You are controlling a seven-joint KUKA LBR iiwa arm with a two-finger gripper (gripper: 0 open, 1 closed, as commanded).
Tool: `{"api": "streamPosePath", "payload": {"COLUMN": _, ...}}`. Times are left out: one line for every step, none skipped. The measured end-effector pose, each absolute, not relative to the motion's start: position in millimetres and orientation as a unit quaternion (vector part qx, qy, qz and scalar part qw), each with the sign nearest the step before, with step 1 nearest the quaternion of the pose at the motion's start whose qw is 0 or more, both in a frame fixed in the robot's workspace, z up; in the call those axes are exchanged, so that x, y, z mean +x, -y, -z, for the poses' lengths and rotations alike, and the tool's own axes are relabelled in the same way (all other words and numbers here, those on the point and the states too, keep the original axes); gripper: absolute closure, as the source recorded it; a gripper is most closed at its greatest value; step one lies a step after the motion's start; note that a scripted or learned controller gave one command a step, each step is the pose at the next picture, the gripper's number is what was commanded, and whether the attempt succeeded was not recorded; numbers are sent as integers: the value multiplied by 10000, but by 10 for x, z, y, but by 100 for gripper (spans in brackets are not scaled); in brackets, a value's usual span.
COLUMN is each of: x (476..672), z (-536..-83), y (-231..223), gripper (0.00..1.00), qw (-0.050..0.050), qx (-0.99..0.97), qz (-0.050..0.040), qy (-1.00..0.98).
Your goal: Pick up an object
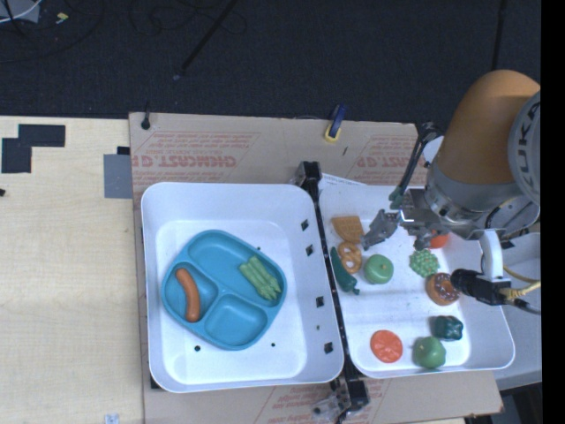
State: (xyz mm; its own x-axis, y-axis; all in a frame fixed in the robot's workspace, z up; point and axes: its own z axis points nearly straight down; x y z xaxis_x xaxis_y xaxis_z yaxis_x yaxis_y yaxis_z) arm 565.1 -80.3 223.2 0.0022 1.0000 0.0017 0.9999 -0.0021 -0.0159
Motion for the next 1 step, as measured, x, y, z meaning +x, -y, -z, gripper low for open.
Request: {"api": "streamPosePath", "payload": {"x": 5676, "z": -2308, "y": 803, "gripper": 0, "qw": 16, "qx": -7069, "qz": -8, "qy": 7073}}
